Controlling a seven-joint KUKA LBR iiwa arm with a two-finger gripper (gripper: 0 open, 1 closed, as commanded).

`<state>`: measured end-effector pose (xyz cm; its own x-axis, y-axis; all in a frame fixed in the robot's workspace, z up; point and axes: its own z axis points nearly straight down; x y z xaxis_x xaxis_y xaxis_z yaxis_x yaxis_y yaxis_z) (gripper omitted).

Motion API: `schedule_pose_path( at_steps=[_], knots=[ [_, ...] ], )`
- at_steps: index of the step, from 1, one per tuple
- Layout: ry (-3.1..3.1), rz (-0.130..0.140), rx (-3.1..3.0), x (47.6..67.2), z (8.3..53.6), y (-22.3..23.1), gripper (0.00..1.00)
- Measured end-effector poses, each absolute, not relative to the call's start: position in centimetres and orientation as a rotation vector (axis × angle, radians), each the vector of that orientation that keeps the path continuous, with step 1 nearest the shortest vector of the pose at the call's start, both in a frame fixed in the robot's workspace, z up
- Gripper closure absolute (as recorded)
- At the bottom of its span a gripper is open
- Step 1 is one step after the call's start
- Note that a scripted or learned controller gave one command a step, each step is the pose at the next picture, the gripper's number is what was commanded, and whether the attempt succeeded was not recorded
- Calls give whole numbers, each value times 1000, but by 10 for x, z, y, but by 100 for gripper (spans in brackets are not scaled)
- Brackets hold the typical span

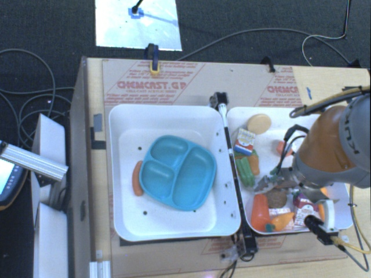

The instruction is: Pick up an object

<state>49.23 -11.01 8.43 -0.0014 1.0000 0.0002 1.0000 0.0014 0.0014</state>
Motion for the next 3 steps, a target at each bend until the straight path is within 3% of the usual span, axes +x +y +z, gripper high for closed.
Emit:
schedule_pose_path(
  at_steps=[1, 2, 3],
  knots=[
    [2223, 2, 2216, 548, 95, -141, 0],
    [2224, 2, 2215, 586, 126, -149, 0],
    [2222, 1, 2218, 533, 143, -144, 0]
  ],
)
